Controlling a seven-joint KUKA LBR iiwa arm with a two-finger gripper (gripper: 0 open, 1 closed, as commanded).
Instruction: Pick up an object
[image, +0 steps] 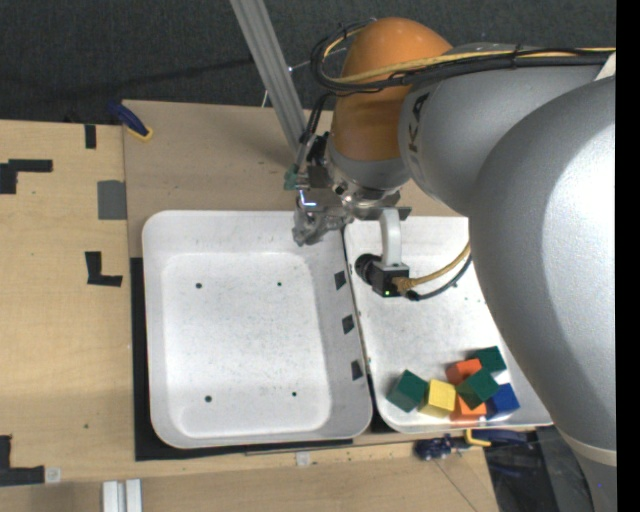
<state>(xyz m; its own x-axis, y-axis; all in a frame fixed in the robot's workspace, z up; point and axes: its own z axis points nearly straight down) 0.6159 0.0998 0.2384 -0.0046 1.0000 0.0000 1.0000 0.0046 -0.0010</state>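
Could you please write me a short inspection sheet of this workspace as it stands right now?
Surface: wooden bench bearing left bin and right bin, side by side.
Job's things: coloured blocks clustered in the right bin's near corner.
Clutter: nothing seen.
Gripper: gripper at the far end of the rim between the bins; holds nothing visible.
Cables: black and yellow cables along the wrist.
Surroundings: black tape marks on the bench.

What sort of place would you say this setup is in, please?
Probably a robotics lab bench for grasping trials: a robot arm reaches over two white bins, coloured blocks lie in the right one, and tape marks dot the wooden benchtop.
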